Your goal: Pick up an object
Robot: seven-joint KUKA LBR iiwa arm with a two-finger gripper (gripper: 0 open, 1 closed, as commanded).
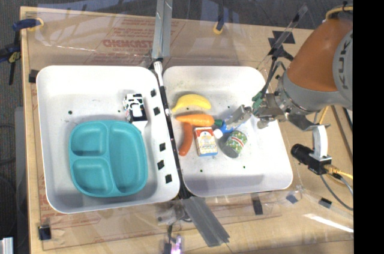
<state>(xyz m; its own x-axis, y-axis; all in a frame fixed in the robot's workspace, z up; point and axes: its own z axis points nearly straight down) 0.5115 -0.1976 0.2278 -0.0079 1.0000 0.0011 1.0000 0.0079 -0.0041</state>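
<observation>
The right bin [273, 172] sits in the center-right of the frame, and its objects are crowded together in its left and middle part: a yellow banana [192, 103] toward the upper left, an orange carrot [193, 120] just below it and touching it, a second orange piece [185, 141] standing along the left wall, a small white and red box [206, 142] beside that piece, and a green can [234, 143] lying on its side just right of the box. A small blue and green object [220, 125] lies between the carrot and the can. The gripper [235, 119] is low over this group, just above the can, and the grey arm with the orange band [318, 63] comes in from the right edge of the frame. If the jaws are open or closed, I cannot tell. The lower part and the right part of this bin floor are free. The left bin [54, 90] holds a teal divided tray [108, 157] that takes most of its lower half, and a small black and white object [135, 105] lies near the divider between the bins. The tabletop [72, 30] around the bins is covered with clear plastic sheet.
</observation>
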